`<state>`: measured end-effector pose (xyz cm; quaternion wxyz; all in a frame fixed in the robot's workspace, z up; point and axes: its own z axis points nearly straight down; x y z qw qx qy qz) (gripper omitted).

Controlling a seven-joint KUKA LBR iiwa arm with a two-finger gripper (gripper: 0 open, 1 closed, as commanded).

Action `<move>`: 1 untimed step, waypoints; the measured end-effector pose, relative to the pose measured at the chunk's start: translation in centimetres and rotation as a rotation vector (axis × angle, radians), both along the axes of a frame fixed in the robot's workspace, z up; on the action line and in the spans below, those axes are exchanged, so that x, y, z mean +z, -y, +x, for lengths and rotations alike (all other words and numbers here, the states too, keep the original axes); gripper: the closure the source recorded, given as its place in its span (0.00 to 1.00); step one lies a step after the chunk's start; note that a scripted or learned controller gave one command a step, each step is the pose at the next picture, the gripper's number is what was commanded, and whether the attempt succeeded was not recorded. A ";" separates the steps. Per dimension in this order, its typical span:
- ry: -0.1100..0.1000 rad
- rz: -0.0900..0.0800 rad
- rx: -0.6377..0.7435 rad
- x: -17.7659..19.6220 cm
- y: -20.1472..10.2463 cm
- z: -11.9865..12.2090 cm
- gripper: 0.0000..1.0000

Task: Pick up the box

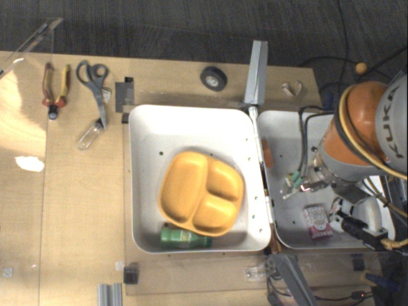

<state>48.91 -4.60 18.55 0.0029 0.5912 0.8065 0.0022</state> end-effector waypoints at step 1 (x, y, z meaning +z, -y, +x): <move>0.001 -0.004 0.401 5.0 0.8 3.9 1.00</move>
